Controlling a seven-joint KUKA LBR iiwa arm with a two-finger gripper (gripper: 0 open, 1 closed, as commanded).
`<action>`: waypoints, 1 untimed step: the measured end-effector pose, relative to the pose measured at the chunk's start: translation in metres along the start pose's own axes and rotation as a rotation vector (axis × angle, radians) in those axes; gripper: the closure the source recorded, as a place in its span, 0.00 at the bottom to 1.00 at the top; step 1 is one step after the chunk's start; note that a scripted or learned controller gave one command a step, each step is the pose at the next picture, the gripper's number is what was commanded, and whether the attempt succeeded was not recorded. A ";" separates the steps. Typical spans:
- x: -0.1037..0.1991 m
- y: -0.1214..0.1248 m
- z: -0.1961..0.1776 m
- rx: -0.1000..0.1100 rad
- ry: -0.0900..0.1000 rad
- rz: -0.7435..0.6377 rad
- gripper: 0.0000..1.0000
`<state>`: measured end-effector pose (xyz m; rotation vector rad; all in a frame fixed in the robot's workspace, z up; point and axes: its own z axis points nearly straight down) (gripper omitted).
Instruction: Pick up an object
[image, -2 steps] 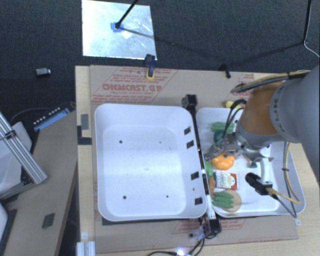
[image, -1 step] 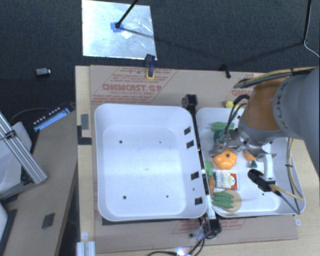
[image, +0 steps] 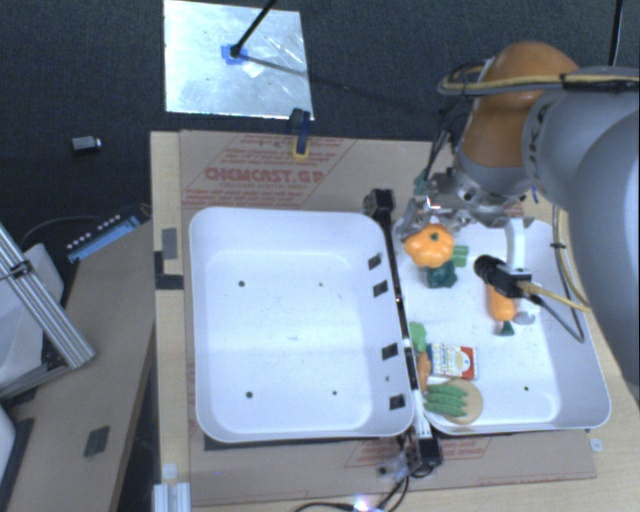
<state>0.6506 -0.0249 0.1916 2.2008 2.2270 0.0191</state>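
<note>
Gripper (image: 432, 222) is hovering at upper centre-right of frame, right over the orange toy pumpkin (image: 430, 246) in the right bin (image: 570, 400); grasp state cannot tell, pick apparently not yet completed.

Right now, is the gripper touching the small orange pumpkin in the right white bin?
Cannot tell. In the camera view the gripper sits directly above the orange pumpkin, overlapping its top, so neither contact nor a gap shows plainly.

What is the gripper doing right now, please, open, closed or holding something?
Gripper: cannot be told; it sits right above the orange pumpkin toy in the right bin.
</note>
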 end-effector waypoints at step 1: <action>0.058 -0.064 -0.007 0.018 0.000 0.004 1.00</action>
